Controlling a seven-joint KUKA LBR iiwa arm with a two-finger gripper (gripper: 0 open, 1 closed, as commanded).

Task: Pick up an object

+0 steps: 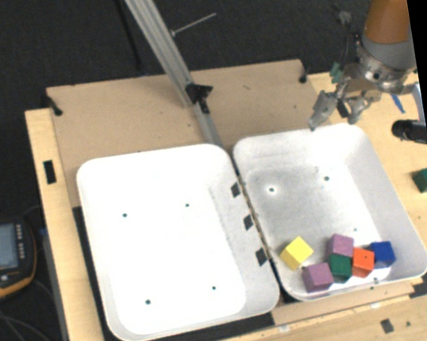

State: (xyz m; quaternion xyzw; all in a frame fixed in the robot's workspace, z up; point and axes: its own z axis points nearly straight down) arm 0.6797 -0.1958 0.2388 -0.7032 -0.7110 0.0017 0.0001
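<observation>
- From my seat the claw (334, 110) is parked up at the far right, just over the back rim of the right bin (382, 171), hanging off the grey wrist with the orange band above it.
- Its two fingers look spread a bit, tips apart, and I see nothing between them, so it's got hold of nothing.
- All the blocks are bunched in the near end of the right bin, well apart from the claw.
- Yellow block (296, 253) sits a little to the left of the rest, near the divider side.
- Two purple ones: purple block (340, 245) at the back of the cluster, and a second purple block (317, 276) at the front-left.
- Green block (339, 265), orange block (363, 261) and blue block (382, 252) are packed in a row, touching or close to it; can't tell exactly.
- Left bin (168, 237) sits right beside it on the tabletop (124, 115).
- A slanted metal rail (166, 49) runs down to the gap between the bins.
</observation>
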